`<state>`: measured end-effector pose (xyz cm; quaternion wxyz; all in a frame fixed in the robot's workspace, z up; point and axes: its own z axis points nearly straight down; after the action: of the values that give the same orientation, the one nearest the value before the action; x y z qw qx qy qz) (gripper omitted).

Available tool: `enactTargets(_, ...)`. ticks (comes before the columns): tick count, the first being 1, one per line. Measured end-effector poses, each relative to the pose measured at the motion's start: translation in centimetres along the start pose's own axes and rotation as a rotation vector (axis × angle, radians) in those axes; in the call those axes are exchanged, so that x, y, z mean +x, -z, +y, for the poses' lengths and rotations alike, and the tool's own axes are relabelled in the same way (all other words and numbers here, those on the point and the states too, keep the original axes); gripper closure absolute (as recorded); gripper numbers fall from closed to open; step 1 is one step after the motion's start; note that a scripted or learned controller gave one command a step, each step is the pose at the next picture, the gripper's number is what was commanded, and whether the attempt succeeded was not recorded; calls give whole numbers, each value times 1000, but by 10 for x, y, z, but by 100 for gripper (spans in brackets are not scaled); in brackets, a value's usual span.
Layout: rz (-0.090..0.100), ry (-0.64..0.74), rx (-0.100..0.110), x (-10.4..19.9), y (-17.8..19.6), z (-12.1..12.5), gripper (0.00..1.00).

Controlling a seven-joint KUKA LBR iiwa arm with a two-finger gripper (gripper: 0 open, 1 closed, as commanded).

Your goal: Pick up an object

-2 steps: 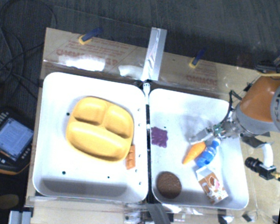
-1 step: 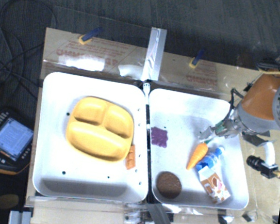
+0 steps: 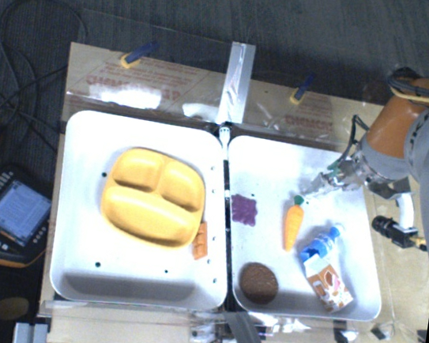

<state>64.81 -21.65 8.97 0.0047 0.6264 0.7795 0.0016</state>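
In the right bin (image 3: 280,157) lie a toy carrot (image 3: 292,225), a purple grape cluster (image 3: 243,209), a blue and white bottle (image 3: 320,243), a small printed carton (image 3: 329,286) and a brown round cookie (image 3: 259,282). My gripper (image 3: 318,186) hangs over the right bin's upper right part, just above and right of the carrot's green top. Its thin fingers point down-left with nothing between them.
The left bin (image 3: 75,250) holds a large yellow divided tray turned upside down (image 3: 154,196) and a small orange piece (image 3: 201,241) against its right wall. The wall between the bins (image 3: 223,208) runs down the middle. Clamps and cables lie beyond the bins.
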Motion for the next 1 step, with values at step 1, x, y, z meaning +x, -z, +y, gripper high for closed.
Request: enactTargets(1, 8, 6, 0, 6, 0, 3, 0)
